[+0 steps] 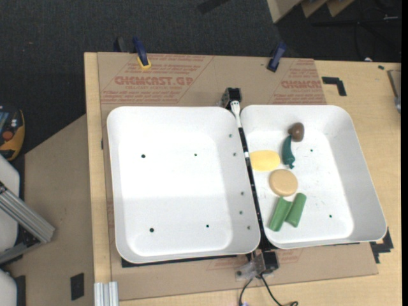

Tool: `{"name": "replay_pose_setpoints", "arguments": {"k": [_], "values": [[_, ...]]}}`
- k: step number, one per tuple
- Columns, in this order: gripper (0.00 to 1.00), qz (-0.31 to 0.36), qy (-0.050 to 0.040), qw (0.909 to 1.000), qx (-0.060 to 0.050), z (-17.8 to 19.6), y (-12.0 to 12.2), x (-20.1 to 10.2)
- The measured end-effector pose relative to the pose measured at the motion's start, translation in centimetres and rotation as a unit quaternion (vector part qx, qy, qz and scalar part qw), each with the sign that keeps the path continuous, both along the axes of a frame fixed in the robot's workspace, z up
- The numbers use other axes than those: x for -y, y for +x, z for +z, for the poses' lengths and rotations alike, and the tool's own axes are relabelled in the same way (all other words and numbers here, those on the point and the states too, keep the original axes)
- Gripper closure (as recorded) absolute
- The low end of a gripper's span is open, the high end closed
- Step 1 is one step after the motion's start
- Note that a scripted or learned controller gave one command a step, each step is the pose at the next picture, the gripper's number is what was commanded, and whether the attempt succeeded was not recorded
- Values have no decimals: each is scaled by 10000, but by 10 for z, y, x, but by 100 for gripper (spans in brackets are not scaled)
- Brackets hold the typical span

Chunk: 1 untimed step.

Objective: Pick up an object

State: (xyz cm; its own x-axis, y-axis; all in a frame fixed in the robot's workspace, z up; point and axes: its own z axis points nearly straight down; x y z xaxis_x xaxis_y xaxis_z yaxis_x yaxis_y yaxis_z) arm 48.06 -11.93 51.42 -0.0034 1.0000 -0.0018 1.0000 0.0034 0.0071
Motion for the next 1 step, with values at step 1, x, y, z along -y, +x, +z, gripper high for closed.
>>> {"name": "replay_pose_setpoints", "arguments": {"k": [1], "values": [[0, -15, 4, 10000, -22, -2, 0, 2]]}}
